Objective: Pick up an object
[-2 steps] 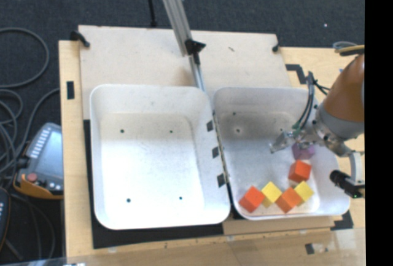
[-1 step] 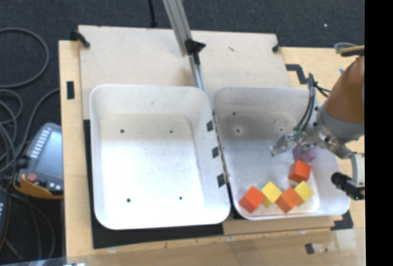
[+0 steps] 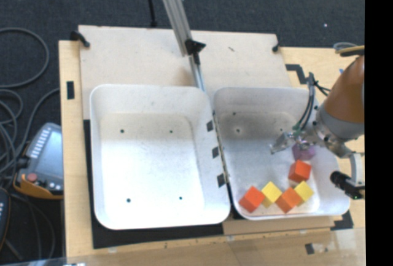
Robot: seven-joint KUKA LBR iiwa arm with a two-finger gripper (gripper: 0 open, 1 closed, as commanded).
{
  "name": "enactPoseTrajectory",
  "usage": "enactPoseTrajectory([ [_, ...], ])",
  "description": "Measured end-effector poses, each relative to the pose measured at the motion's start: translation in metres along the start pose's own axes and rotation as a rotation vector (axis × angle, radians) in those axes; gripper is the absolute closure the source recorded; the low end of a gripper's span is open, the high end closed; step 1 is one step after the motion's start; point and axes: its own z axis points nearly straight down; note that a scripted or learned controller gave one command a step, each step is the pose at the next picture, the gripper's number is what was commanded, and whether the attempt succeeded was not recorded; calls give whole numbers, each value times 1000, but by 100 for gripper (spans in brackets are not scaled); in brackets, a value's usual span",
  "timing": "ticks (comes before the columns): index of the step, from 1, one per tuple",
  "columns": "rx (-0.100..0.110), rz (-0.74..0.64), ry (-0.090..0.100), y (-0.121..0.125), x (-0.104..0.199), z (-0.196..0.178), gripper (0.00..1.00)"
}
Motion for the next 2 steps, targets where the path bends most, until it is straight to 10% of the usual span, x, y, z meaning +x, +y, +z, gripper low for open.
enactPoseTrajectory([
  [2,31,3,11,14,-2,-1,0],
])
